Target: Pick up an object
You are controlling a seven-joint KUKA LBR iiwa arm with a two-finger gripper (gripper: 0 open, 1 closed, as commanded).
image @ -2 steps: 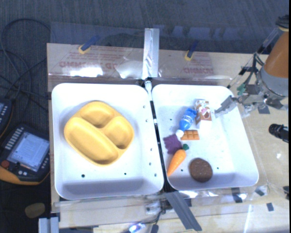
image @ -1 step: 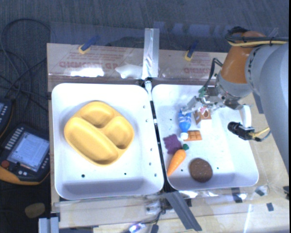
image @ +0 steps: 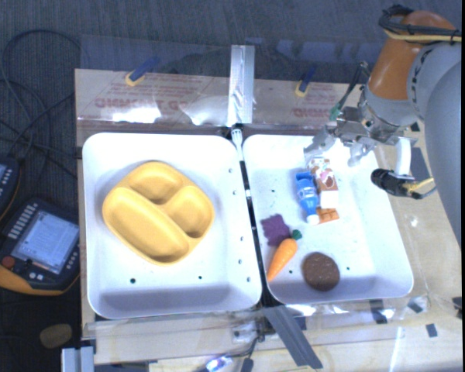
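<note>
Pincer (image: 337, 142) poised above the right bin's (image: 387, 239) far end, just beyond the blue bottle (image: 305, 194), positioned for descent; finger spread cannot be told.

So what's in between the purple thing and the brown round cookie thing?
The toy carrot lies between them in the camera view, its green top by the purple piece and the brown disc just to its right, in the right bin.

White bins (image: 217, 289): smooth glossy plastic. Yellow lump (image: 157, 210): shiny, smooth, plastic look. Carrot (image: 281, 258): smooth orange plastic. Brown disc (image: 320, 271): matt, rough. Purple piece (image: 275, 228): matt. Bench top (image: 170, 91): clear glossy film over board.
</note>
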